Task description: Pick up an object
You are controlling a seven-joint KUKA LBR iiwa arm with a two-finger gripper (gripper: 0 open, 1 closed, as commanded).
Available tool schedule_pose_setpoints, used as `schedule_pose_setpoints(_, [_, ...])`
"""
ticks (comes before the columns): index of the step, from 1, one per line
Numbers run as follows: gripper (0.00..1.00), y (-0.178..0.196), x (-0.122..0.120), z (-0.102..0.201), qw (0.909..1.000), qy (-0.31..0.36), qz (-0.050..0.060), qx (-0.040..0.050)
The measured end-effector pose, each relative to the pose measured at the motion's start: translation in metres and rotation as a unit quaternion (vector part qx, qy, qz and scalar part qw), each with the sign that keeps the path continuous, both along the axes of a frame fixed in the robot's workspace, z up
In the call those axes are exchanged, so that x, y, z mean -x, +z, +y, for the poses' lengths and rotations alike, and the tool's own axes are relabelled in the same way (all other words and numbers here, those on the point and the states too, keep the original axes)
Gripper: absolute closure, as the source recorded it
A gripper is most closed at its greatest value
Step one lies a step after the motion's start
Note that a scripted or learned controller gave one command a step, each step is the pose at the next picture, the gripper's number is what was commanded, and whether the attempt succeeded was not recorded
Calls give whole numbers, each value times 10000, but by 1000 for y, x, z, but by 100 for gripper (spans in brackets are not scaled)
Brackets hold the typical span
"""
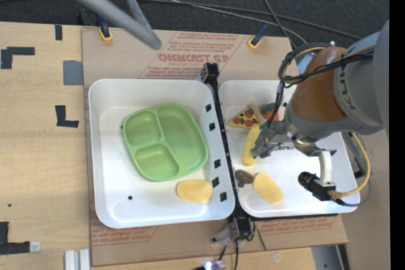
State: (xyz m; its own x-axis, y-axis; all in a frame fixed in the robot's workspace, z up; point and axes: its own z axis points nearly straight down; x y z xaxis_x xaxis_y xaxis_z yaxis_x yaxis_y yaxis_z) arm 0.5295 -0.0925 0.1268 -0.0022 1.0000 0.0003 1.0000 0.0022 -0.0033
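Note:
In the right bin (297, 207), my gripper (262, 147) is down at the left side, right against a long yellow piece (250, 143) that lies lengthwise. A toy pizza slice (245, 117) lies just behind it. In front are a small brown item (244, 177) and a yellow oval lump (268, 188). The arm's grey and orange wrist (323, 98) hides the bin's middle and back. Nothing is lifted off the bin floor.
The left bin (101, 155) holds a green divided plate (166, 141) and a yellow lump (194, 190) near its front wall. A black strip with clips (218, 136) runs between the bins. A black cable end (314, 185) hangs off the wrist over the right bin.

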Motion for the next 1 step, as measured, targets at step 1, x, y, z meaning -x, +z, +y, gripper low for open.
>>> schedule_pose_setpoints(1, [100, 62, -2, -4, 10000, -8, -38, 7])
